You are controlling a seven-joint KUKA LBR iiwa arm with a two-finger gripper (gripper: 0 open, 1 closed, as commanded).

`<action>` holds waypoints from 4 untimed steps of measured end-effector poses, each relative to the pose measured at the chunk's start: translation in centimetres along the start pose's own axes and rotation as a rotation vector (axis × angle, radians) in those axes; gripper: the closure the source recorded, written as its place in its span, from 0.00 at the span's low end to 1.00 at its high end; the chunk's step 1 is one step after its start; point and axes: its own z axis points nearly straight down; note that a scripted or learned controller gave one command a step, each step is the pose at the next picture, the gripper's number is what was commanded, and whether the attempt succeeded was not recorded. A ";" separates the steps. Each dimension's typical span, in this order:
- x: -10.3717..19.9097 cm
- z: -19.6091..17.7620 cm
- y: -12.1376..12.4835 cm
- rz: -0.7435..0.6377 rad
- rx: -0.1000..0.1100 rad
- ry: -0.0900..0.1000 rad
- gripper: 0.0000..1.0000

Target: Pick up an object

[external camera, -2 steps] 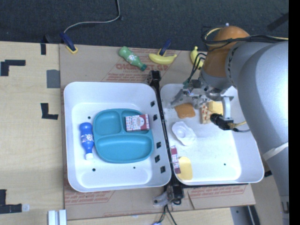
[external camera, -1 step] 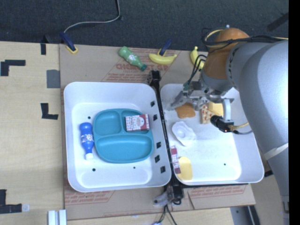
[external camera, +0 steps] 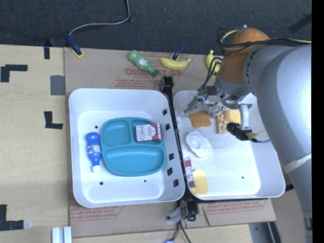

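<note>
Yellow block (external camera: 200,181) sits at right bin's (external camera: 263,184) near edge; hand (external camera: 210,103) hovers over brown bread-like piece (external camera: 200,119) at far-left, finger state unclear — looks light, soft; grip across its middle.

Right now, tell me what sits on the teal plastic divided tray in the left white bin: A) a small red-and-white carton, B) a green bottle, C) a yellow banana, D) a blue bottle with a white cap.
A: the small red-and-white carton rests on the upper right compartment of the teal plastic divided tray, while the blue bottle lies beside the tray on the bin floor.
</note>
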 end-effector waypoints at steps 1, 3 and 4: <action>-0.2 0.0 0.0 0.000 -0.001 0.000 0.00; -0.1 0.0 -0.8 0.001 -0.001 -0.001 0.00; -0.1 -1.1 -0.7 0.000 -0.003 -0.002 1.00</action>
